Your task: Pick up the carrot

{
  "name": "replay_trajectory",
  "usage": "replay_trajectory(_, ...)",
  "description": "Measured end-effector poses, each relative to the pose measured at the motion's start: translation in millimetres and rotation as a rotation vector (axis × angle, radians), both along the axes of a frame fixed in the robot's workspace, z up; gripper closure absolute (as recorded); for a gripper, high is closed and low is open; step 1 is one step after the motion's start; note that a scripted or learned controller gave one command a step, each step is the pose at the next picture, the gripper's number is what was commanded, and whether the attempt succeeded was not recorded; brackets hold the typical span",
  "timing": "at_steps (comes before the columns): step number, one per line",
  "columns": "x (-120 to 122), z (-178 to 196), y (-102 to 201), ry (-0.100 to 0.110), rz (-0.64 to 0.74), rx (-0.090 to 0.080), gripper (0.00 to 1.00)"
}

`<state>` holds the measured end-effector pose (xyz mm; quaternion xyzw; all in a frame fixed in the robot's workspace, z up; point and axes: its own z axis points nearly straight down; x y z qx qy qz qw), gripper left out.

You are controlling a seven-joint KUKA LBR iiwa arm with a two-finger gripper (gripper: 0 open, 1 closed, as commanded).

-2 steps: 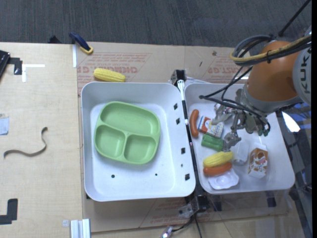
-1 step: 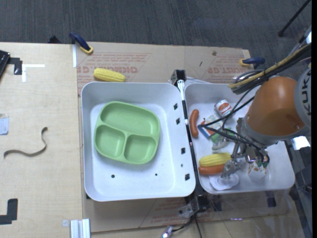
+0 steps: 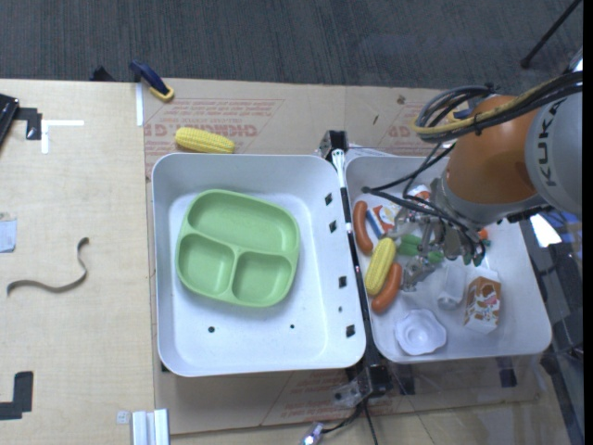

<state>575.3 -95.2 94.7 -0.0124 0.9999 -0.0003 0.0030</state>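
Carrot (image 3: 359,226) lies in the right bin (image 3: 519,341), at about nine o'clock of that bin close to its left wall: a slim orange-red piece, rounded at the ends, running roughly twelve to six. Just beside it, toward four o'clock, rests a yellow corn cob (image 3: 380,262), with another orange-red piece (image 3: 387,288) touching the cob's lower end. The gripper (image 3: 428,253) hangs over the middle of this bin amid cables; I cannot tell whether it is open or closed, and nothing shows as held. At five o'clock of the bin sit a clear cup (image 3: 420,332) and a small carton (image 3: 483,302). The left bin (image 3: 250,341) bears a green divided plate (image 3: 241,247). Both bins stand on brown cardboard over a pale wooden bench (image 3: 65,211); a second corn cob (image 3: 205,139) lies on the cardboard at twelve o'clock of the left bin. Dark grey carpet lies beyond.
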Motion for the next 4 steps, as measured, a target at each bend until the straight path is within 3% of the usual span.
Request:
replay_trajectory(1,-58.1,97.2,103.2,0.003,0.0,0.001,0.0)
replay_trajectory(2,-95.1,96.5,86.6,0.006,-0.077,0.001,0.0)
replay_trajectory(3,-97.2,96.5,150.1,0.005,-0.325,0.001,0.0)
replay_trajectory(4,-97.2,96.5,149.9,0.005,-0.354,0.0,0.0)
